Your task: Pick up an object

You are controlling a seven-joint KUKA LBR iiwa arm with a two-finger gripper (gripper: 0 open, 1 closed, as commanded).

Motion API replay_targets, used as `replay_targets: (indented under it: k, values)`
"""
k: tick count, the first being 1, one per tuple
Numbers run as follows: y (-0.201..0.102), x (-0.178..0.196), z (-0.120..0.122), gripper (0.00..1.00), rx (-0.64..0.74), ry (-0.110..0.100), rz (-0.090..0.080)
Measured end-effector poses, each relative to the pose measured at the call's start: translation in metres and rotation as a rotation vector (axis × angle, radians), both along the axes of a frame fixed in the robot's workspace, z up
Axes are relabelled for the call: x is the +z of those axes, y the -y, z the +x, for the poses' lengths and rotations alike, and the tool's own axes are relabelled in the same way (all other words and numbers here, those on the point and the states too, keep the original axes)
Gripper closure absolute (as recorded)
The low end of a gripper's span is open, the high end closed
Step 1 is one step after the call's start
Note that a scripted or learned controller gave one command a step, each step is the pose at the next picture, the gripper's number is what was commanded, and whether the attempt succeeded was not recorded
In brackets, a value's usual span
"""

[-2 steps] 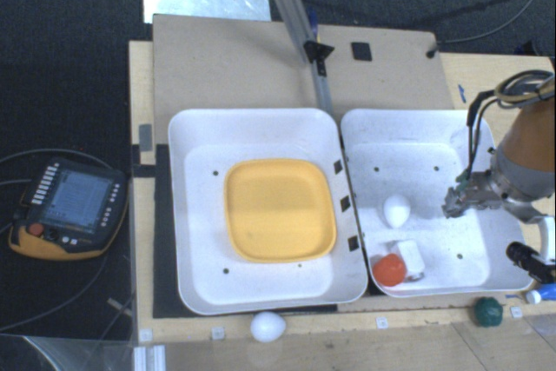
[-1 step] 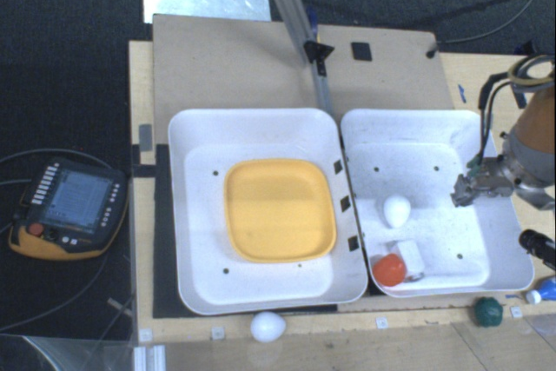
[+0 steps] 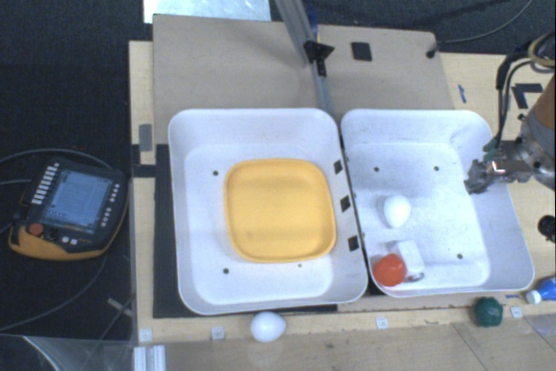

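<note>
Nearest you, a white egg-shaped ball [image 3: 268, 327] lies on the bench just outside the front edge of the left bin [image 3: 195, 187], which holds a yellow plate [image 3: 281, 208]. Your likelier targets sit in the right bin [image 3: 486, 265]: a white ball [image 3: 396, 210] near its left wall, and a red ball [image 3: 390, 269] touching a small white block [image 3: 409, 257] at the front-left corner. The gripper [image 3: 483, 175] hangs at that bin's right wall, and whether it is parted or closed you cannot tell. The white ball lies leftward and slightly toward the front edge from it.
</note>
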State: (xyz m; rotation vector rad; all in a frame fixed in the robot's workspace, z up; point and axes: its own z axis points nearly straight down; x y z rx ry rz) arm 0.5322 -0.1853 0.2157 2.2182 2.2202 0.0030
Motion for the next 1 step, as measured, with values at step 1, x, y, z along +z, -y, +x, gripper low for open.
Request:
replay_targets:
  k: [1]
  values:
    - [-0.0574,-0.0050,0.0018,1.00,0.002,-0.003,0.002]
